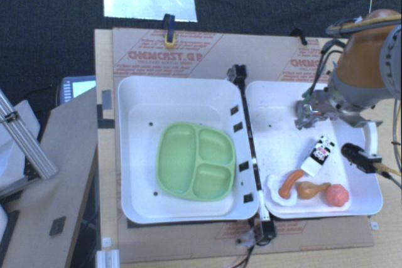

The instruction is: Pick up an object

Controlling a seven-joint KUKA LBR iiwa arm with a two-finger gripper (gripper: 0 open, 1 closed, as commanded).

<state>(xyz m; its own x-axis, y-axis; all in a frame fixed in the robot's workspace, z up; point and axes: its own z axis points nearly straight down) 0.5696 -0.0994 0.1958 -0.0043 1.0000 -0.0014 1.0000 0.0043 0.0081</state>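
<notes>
Two white bins sat side by side on the bench. The left bin held a green divided plate, lying flat toward its near half. The right bin held the small things, all gathered at its near edge: a white bottle with black marks lying at a slant, an orange sausage just left of a tan drumstick-like piece, and a pink lump at the right. The sausage and the tan piece touched or nearly so.

The arm reached in from the right over the far part of the right bin. The gripper hung above the bare bin floor, apart from the bottle and farther from the rest. How it was set could not be told, and nothing showed in its grasp.
</notes>
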